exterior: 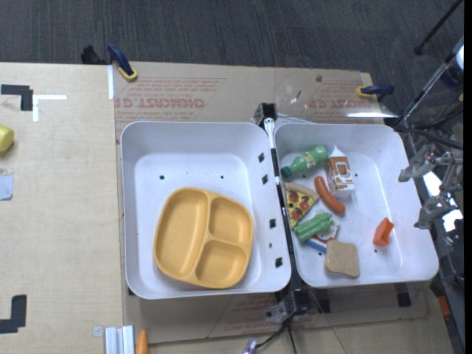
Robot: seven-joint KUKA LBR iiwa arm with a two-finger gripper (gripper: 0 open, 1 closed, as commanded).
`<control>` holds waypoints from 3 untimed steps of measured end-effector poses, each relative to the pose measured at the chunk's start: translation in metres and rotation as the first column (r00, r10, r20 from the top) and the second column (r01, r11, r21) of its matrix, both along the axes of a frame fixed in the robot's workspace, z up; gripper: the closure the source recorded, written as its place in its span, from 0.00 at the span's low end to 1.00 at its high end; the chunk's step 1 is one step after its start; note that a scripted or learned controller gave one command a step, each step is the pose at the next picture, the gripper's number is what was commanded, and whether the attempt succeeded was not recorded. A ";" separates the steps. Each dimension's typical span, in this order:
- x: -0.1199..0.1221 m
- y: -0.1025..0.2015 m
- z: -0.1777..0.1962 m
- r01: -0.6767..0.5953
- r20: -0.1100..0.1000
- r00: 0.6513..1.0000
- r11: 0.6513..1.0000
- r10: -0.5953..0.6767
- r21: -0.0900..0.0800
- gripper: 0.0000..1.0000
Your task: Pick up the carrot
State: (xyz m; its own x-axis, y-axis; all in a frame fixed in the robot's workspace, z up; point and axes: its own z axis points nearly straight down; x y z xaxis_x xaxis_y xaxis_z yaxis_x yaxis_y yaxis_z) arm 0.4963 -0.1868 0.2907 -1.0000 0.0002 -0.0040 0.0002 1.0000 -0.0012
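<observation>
The carrot [383,232] is a small orange piece lying alone near the right wall of the right bin [413,264]. My gripper [422,198] hangs at the view's right edge, over that bin's right rim, a little right of and above the carrot. Its two grey fingers [413,169] stand apart with nothing between them, so it is open. The carrot is in full view and nothing touches it.
The right bin also holds a green bottle [304,161], a milk carton [340,175], a red sausage [329,195], a pizza slice [296,203], a green vegetable [315,226] and a bread slice [342,259]. A yellow divided plate [204,237] lies in the left bin [147,153].
</observation>
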 end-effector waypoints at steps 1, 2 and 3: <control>-0.016 0.076 -0.057 -0.072 0.000 0.997 0.997 0.072 0.001 0.00; 0.029 0.124 0.215 -0.488 0.006 0.873 0.873 0.488 -0.003 0.00; 0.001 0.188 0.000 -0.490 0.000 0.871 0.871 0.490 0.001 0.00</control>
